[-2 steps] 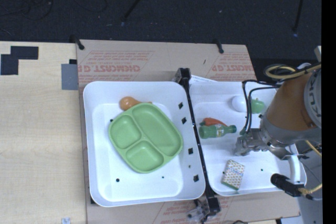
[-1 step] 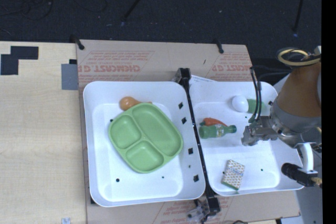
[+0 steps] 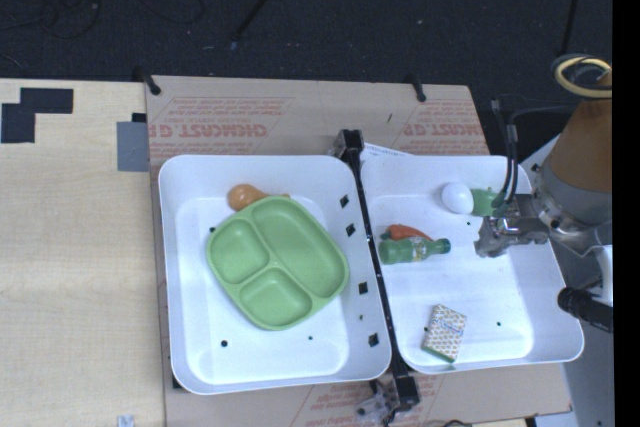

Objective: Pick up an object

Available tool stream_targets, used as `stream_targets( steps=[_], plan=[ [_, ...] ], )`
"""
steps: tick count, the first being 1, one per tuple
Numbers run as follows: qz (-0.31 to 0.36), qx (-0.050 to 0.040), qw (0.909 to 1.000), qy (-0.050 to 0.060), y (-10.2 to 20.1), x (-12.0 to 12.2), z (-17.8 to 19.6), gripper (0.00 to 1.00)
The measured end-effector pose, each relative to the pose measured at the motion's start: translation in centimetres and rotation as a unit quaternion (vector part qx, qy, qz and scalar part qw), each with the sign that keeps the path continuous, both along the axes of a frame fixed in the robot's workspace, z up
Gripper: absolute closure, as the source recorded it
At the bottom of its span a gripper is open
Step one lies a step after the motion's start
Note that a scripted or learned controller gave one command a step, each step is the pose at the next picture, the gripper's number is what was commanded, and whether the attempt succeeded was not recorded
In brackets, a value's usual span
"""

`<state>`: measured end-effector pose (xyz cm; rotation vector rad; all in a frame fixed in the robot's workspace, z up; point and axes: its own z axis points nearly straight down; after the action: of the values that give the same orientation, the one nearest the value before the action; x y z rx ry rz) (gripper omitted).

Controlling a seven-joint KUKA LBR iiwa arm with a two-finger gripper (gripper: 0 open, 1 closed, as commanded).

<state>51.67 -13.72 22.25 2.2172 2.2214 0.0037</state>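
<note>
From my station I saw the hand (image 3: pixel 497 237) low over the right bin (image 3: pixel 545 340), near its right wall, with the grey arm and its orange band (image 3: pixel 588 140) rising behind it to the right. I could not tell how the hand was set, since its metal parts blurred together at that angle. Just beside it, up and to the left, lay a white ball (image 3: pixel 457 198), with a small green object (image 3: pixel 484 201) between the ball and the hand. Further left of the hand a green bottle (image 3: pixel 413 250) lay on its side, touching an orange carrot-like piece (image 3: pixel 405 232) above it. Below and left of the hand, well apart, sat a small patterned box (image 3: pixel 444 331). Far to the left, in the other bin (image 3: pixel 190 335), a green divided plate (image 3: pixel 276 262) rested beside an orange ball (image 3: pixel 243 196). Both bins sat on brown cardboard (image 3: pixel 300 115) on the counter (image 3: pixel 70 265).
</note>
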Motion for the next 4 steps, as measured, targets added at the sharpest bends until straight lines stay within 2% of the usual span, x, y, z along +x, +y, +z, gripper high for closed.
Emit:
stream_targets(
  steps=[1, 4],
  plan=[
    [0.0, 0.0002, 1.0, 0.001, -0.1, 0.1, 2.7, 1.0],
    [0.001, 0.0009, 1.0, 0.005, 17.3, -0.3, -0.6, 1.0]
  ],
)
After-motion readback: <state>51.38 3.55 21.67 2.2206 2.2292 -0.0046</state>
